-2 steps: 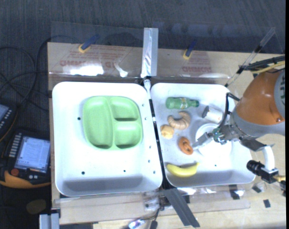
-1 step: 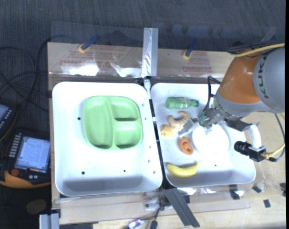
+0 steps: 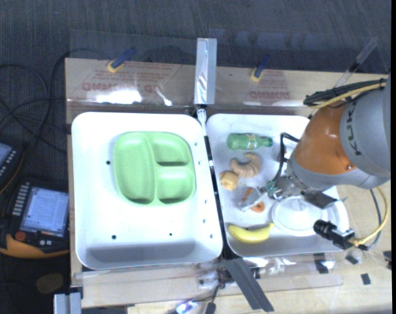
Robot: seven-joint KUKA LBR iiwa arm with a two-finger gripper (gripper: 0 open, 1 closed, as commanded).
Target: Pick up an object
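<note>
Gripper fingers obscured, above right bin

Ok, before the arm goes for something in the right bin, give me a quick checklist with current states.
1. Gripper is over the right bin: ok.
2. Targets present: green bottle, croissant, banana, small orange piece: ok.
3. Something already between the fingers: cannot tell, the wrist hides them.
4. Items spaced for a clean grasp: not ok, the gripper sits tight against the orange piece and the clear round lid.
5. Green tray sits in the left bin, away from the arm: ok.
</note>
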